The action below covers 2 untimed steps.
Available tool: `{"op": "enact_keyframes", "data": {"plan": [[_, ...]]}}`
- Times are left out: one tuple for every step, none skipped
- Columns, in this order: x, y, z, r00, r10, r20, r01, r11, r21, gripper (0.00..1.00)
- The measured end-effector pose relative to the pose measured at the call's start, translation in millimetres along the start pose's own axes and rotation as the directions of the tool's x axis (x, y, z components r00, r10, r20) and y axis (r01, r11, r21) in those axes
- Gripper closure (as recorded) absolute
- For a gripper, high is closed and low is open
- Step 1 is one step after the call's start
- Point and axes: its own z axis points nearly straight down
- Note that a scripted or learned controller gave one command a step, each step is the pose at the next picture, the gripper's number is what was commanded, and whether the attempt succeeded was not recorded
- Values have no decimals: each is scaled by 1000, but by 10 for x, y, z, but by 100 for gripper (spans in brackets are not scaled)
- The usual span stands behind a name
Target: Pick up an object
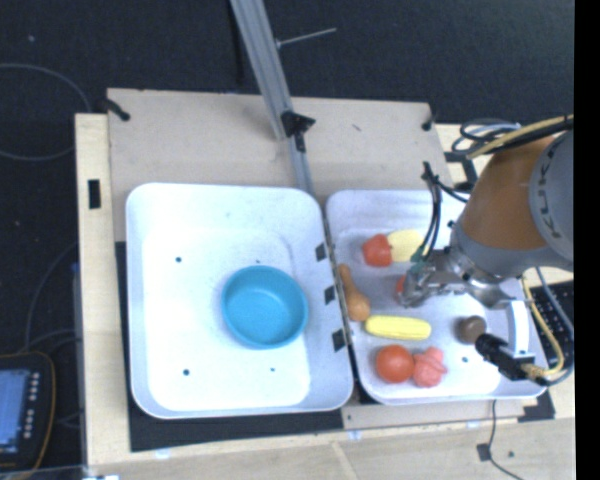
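Your pincer [416,286] hangs low inside the right bin [380,208], just above the yellow corn-shaped piece [398,327], and you cannot tell from this slant whether it stands open or closed; nothing shows between its tips. No object is lifted yet, so any of the items in the right bin could be your target. Taking the corn-shaped piece as the landmark: a red tomato-like ball [377,250] and a pale yellow piece [408,243] lie beyond it toward the far wall, a brown elongated piece [353,295] sits just beside its left end against the bin edge, a red-orange round fruit [393,364] and a bumpy pink-red one [429,367] lie touching each other on its near side, and a small dark brown lump [470,328] rests off its right end.

Watch the crowding, I judge. The pieces look smooth and rounded, likely hard plastic, so a descent that lands off-centre could squirt a ball sideways or roll the corn shape away. The pincer sits between several items rather than squarely over one, so it may close on bare bin floor. The bin is glossy white with shallow curved walls, which gives little friction to stop a nudged piece.

Well to the left of the corn piece, the left bin [180,218] carries a smooth blue bowl [265,306], round and open-topped
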Motion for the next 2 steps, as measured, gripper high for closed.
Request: {"op": "enact_keyframes", "data": {"plan": [[-50, -64, -596, 1000, 1, 2, -1, 1000, -3, 100], [-56, -39, -1050, 1000, -14, 3, 14, 1000, -5, 100]]}}
